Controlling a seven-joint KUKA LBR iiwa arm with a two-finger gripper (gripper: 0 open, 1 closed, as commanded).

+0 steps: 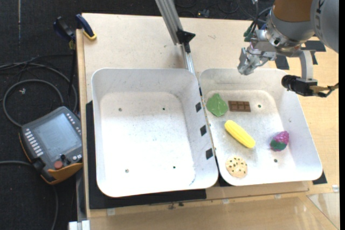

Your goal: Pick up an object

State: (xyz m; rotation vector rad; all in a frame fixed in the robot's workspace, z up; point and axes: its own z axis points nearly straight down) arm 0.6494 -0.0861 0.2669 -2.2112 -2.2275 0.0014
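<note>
The right bin (302,132) holds a green leaf-shaped piece (217,104), a brown chocolate bar (240,106), a yellow corn cob (239,133), a purple grape bunch (280,140) and a round cookie (236,167). My gripper (247,67) hangs above the bin's far rim, up and to the right of the chocolate bar. Nothing shows between its fingers. It stands well clear of all the objects.
The left bin (108,89) sits beside the right one, their rims touching. A slanted metal rail (164,2) crosses the bench behind the bins. A teach pendant (51,143) lies off the bench at the left.
</note>
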